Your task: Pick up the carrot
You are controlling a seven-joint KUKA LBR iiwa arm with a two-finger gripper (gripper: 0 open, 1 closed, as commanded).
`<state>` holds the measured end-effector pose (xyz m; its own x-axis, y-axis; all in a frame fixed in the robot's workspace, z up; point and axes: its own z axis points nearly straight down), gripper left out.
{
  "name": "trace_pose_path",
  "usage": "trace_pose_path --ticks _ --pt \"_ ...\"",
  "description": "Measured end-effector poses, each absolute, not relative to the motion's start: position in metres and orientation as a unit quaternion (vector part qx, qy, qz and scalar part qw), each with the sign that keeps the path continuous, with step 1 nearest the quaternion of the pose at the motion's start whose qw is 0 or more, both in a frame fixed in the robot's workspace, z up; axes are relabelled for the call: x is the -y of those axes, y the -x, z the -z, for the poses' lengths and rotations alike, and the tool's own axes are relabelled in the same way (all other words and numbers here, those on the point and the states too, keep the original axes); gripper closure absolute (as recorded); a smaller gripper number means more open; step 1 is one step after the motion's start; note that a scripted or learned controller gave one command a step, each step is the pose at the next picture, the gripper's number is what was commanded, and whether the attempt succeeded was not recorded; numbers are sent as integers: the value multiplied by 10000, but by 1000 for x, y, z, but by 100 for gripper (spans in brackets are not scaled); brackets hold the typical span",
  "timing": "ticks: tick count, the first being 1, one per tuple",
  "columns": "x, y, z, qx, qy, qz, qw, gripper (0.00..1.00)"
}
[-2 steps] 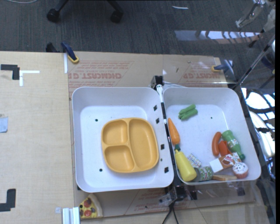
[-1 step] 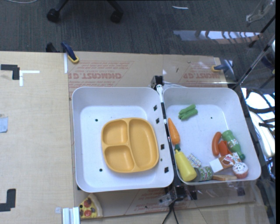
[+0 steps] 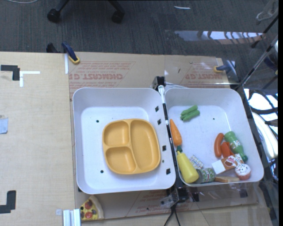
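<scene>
Bench's right bin (image 3: 205, 134) holds the carrot (image 3: 175, 133) along its left wall, seemingly touching a yellow bottle (image 3: 187, 169).

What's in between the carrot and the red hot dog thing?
Nothing: in the camera view only bare white bin floor lies between the carrot and the red sausage.

Dark grey carpet (image 3: 146, 26); chair base (image 3: 86, 11) top left; wooden bench (image 3: 31, 132).
</scene>
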<state>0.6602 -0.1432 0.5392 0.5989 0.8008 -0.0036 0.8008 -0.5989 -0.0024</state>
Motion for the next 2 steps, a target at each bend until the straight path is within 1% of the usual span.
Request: trace_pose_path --ticks 1,2 --pt "142 -662 -546 4503 8929 -42 2 100" --pt "142 -662 -546 4500 8930 -44 4 0"
